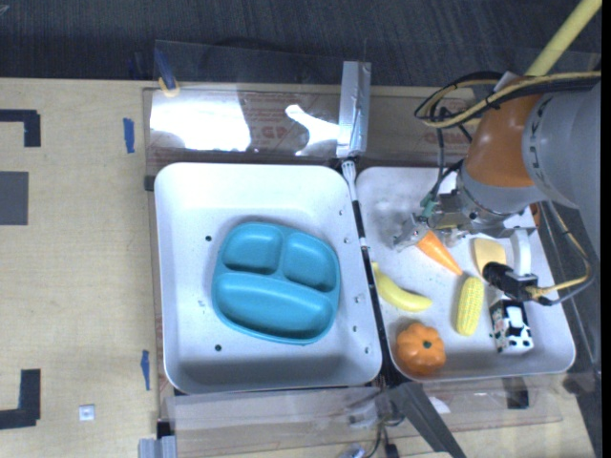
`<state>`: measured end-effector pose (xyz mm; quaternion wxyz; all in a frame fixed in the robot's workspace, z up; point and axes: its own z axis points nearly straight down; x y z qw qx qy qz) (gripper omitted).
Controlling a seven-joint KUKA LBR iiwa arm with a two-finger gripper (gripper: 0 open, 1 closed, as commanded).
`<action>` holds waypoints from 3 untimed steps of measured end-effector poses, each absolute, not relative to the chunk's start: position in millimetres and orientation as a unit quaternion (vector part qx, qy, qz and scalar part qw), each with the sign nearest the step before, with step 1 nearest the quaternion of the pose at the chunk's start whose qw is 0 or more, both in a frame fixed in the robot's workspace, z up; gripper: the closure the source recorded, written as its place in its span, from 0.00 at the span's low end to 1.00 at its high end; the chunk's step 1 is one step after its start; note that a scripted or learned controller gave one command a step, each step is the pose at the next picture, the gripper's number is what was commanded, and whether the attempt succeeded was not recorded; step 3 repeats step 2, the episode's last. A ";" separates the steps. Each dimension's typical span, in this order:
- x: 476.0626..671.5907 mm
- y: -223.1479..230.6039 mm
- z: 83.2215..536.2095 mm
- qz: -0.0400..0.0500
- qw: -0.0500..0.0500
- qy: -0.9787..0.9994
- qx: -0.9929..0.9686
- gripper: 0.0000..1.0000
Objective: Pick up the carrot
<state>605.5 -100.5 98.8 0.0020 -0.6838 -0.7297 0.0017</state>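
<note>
White plastic forms the left bin (181, 284) on the pale wooden worktop (76, 256), and a blue divided plate (276, 281) with three compartments lies flat near its middle (nothing else sits on the plate or beside it in that bin). Behind this bin a clear sheet (239, 122) catches a bright glare.

The right bin (554, 351), touching the left one along a shared edge, holds the rest. Nearest the dividing edge lies a yellow banana (399, 294), curved and flat on the floor of the bin. In front of it, toward the bin's near rim, sits a small orange pumpkin (421, 346). The carrot (438, 252) lies toward the back of the bin, slanting, with its broad end toward the banana side and its tip pointing at an ear of corn (468, 304), which stands nearly lengthwise just to the right of the banana. Further right lie a pale yellow wedge of cheese (490, 253) and a black-and-white cow-patterned carton (512, 324).

The end effector (420, 229) hangs at the carrot's upper end, just beside or touching it; from this slant I cannot tell whether it is spread or closed, nor whether the carrot is between its tips. The grey arm (563, 151) with its orange band reaches in from the right.
</note>
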 end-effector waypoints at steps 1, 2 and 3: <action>608.5 -99.5 112.6 -0.001 -0.001 -0.730 -0.683 1.00; 616.2 -29.7 224.5 -0.004 -0.003 -0.729 -0.685 1.00; 616.2 -29.7 224.5 -0.004 -0.003 -0.729 -0.685 1.00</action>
